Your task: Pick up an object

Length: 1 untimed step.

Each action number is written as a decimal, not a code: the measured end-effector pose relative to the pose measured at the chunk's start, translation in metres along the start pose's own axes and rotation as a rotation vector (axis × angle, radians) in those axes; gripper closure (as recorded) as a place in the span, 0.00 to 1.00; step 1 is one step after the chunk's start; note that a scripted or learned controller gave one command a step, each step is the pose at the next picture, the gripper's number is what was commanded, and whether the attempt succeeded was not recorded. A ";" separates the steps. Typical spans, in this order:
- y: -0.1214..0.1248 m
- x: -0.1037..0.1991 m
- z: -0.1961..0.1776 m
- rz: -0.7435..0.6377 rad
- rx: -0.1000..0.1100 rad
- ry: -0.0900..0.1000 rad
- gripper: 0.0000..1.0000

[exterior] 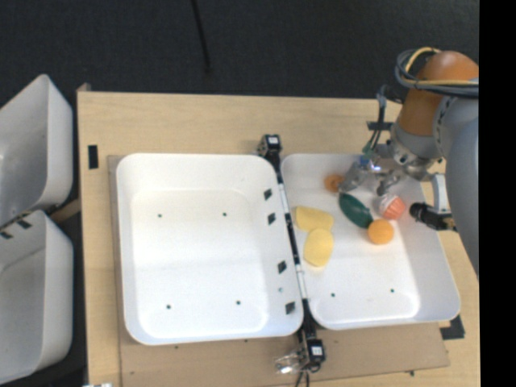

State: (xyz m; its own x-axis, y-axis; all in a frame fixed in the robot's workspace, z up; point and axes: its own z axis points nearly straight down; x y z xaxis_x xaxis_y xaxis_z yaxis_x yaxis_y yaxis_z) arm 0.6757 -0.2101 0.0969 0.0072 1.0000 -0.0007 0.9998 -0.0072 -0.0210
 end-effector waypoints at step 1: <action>0.011 -0.021 -0.035 -0.007 -0.012 0.000 0.00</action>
State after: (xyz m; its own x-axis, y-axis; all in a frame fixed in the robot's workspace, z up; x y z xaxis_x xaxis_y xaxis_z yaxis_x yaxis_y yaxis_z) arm 0.6874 -0.2309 0.1318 0.0004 1.0000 -0.0006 1.0000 -0.0005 -0.0092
